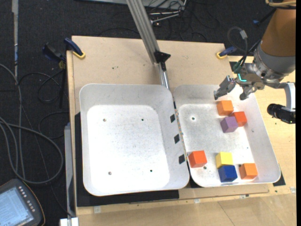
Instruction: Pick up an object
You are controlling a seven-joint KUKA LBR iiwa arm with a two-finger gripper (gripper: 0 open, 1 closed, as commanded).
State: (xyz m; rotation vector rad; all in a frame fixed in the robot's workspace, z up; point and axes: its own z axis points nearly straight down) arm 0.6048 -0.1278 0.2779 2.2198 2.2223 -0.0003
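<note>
**Spread hand above the far blocks of the right bin**

Nearest to the camera, along the front edge of the right bin [263, 140], lie four blocks. An orange block [197, 158] sits at the front left. A yellow block [224, 158] touches a blue block [227, 173] just in front of it, and another orange block [248, 171] lies just beside the blue one, on its right.

Further back in the same bin, a purple block [229, 124] touches an orange-red block [240, 118]. Behind them is one more orange block [225, 107], close to the far wall.

The hand [233, 92] hangs above this last orange block, slightly behind it. Its two dark fingers are spread apart, and nothing is between them. The grey arm with the orange band [280, 27] comes in from the right.

The left bin [94, 98] lies beside the right one, and their edges overlap in the middle. Both rest on the light wooden surface [117, 60]. At its far corners there are two clamps with yellow tips, and a metal pole [141, 22] rises from the far side.
</note>
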